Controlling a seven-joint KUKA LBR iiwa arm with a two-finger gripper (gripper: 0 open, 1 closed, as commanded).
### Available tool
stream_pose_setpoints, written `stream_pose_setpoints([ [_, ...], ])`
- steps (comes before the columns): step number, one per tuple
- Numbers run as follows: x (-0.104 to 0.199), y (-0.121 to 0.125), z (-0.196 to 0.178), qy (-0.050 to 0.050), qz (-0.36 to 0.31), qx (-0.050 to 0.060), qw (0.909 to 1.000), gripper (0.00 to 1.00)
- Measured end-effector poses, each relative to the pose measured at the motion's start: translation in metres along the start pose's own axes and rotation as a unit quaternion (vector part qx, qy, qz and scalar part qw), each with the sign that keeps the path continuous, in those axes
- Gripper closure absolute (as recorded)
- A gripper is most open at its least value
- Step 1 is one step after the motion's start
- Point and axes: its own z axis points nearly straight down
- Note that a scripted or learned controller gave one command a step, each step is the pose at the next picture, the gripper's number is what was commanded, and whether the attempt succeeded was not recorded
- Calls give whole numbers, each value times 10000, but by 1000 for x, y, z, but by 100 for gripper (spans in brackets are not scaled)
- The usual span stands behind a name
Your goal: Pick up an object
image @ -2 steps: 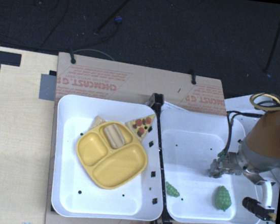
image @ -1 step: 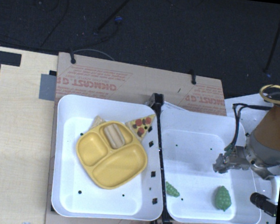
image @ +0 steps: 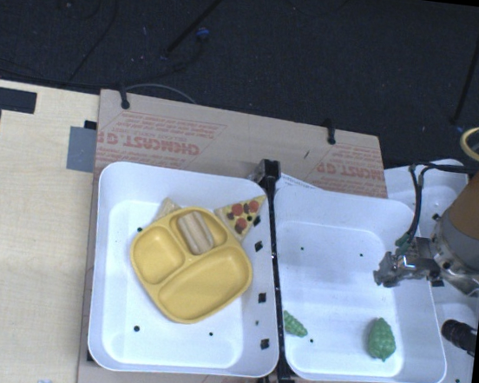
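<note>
I see the gripper (image: 393, 273) at the right bin's (image: 338, 243) right wall; can't tell its grip state. Bumpy green lump (image: 382, 338) (long axis approx. up-down) lies below it, near the rim. Smaller green piece (image: 294, 325) by the divider, open floor btw them. Left bin (image: 111, 301) holds a smooth yellow tray (image: 202, 278).

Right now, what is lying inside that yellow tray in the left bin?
A tan, bread-like piece lies in one small compartment of the yellow tray; the other compartments look bare. A pizza slice sits beside its rim, not inside. Whatever lies under the tray is hidden.
</note>
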Motion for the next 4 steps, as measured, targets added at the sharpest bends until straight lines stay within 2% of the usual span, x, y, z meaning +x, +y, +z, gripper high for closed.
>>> stream_pose_setpoints([
  [1,0,0,-33,-2,-1,-2,10000,100],
  [3,112,-21,-25,6,0,16,10000,100],
  [4,171,-22,-22,4,-6,14,10000,100],
])
